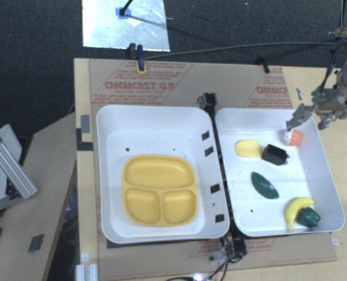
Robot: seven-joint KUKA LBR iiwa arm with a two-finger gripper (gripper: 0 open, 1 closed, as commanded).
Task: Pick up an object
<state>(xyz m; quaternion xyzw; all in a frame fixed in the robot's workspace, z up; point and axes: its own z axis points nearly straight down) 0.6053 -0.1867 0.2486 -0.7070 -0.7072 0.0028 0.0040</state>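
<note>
In the right bin (323,174) lie a pale yellow rounded piece (248,148), a black block (274,154), a dark green oval (265,185), a yellow banana (297,208) and a dark green lump (309,218) touching it. A small orange and white object (293,137) sits near the bin's far right wall. My gripper (310,120) hangs over that far right corner, open, its fingers spread with nothing between them. Its left fingertip (295,122) is just above the orange object.
The left bin (112,133) holds a yellow three-compartment tray (160,189). A black divider with clips (215,157) runs between the bins. A cable (249,45) crosses the bench behind them, and a metal sheet (125,16) lies beyond.
</note>
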